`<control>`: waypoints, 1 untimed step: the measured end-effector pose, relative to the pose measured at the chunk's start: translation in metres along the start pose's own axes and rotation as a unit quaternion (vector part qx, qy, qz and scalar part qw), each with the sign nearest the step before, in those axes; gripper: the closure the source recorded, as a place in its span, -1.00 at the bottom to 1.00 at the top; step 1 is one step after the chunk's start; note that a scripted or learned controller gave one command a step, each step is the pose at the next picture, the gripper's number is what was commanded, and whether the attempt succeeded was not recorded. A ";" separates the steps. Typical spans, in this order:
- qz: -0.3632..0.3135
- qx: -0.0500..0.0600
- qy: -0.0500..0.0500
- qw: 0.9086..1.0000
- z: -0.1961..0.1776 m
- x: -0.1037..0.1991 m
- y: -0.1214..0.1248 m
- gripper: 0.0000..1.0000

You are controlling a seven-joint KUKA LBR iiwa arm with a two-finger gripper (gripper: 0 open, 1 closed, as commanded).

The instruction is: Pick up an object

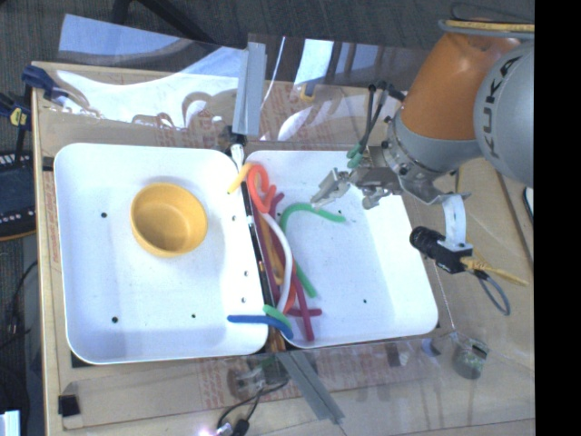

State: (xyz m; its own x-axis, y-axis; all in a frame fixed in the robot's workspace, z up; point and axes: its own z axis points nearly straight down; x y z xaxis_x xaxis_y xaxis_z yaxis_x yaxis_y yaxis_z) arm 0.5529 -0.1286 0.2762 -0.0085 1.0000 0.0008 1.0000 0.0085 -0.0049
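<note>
Two white bins sit side by side on the tabletop (490,334). Left bin (91,316): one yellow bowl (169,218), upright, left of centre. Right bin (390,298): tangle of flexible sticks (281,262) along its left wall, red, orange, white, green, with a blue stick (250,319) lying across the divider near the front. Green stick (309,212) arcs out from the pile toward the bin's middle. Gripper (334,187) hangs over the right bin's rear part, just above the green stick's far end; fingers look parted, nothing between them. Arm enters from right, orange band (445,62) above wrist.
</note>
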 end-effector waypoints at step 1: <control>0.027 0.001 0.000 1.000 0.113 -0.053 0.040 -1.00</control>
State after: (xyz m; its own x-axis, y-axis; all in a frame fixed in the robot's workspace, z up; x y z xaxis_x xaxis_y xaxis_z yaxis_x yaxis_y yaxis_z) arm 0.5927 -0.1808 0.1632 0.0448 0.9990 -0.0004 0.9990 -0.0448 -0.0066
